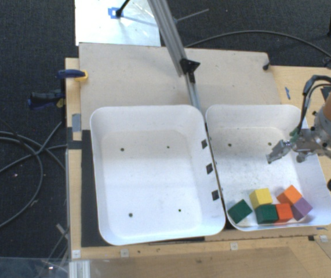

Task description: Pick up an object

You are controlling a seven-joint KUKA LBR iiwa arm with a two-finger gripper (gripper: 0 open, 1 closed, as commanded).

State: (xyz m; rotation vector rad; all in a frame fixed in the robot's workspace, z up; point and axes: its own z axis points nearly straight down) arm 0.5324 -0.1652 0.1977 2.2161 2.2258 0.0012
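1. Blocks sit bunched in the near corner of the right bin (235,120): a dark green block (240,211), a yellow block (261,197), a second green block (266,214), an orange block (292,194), a red-orange block (284,212) and a purple block (302,208).
2. These blocks touch or nearly touch one another, and the purple one lies close against the bin's near right wall.
3. The left bin (104,120) lies just beside the right one, their walls meeting along a row of dark clips.
4. A slanted metal pole (168,30) crosses the desk (130,68) from the far side down toward the seam between the bins.
5. A blue and yellow clamp (72,74) grips the desk's left edge, and cables lie on the dark floor around it.
6. The jaws (281,151) hang over the right bin's middle, on the far side of the block cluster and apart from it.
7. I cannot tell whether they are spread or pressed together; nothing is seen between them.
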